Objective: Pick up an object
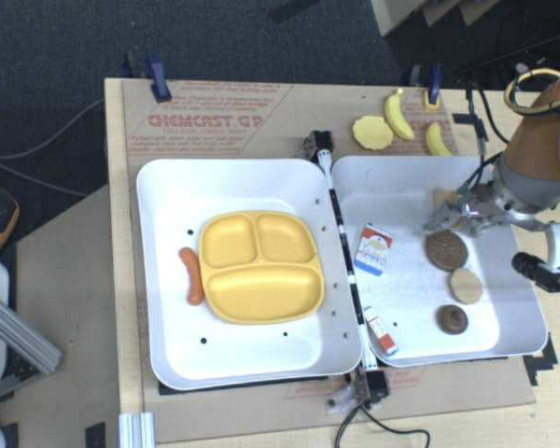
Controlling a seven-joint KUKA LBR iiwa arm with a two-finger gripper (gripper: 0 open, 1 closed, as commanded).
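A: Where's the gripper [451,215]?
B: Over the right bin [406,189], upper part, just above the brown cookie [445,249]. Can't tell its state.
A: Other objects?
B: Tan cookie [466,286], dark cookie [453,319], carton [373,250] in the right bin. Yellow tray [259,267] and sausage [192,275] in the left bin [168,203].

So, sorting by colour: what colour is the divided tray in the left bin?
Yellow divided tray, clearest in the camera view.
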